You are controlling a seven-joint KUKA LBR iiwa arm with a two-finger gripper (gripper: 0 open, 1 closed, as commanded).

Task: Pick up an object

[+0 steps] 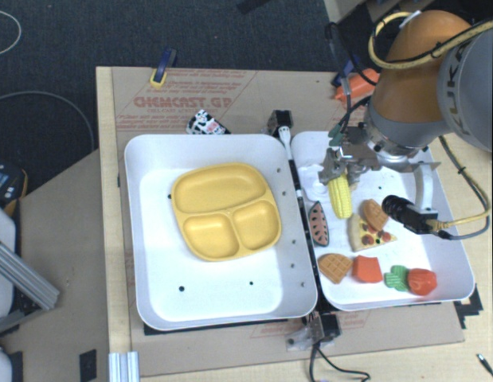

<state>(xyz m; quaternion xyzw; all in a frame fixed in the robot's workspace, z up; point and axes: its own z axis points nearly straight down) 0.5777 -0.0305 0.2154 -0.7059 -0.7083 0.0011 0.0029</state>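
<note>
Camera view: arm bent down over right bin (461,281), gripper (339,175) clasping corn cob (340,196).

bench (111,213) | two white bins (150,293) (453,281) side by side, touching

Single fixed camera, mounted above the bench (111,213); it looked down obliquely on both white bins (150,293); arm (421,70) entered from the right.

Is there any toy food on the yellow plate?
No, the yellow plastic divided plate in the left white bin has bare compartments; the toy foods, like the yellow corn cob, lie in the right white bin.
</note>
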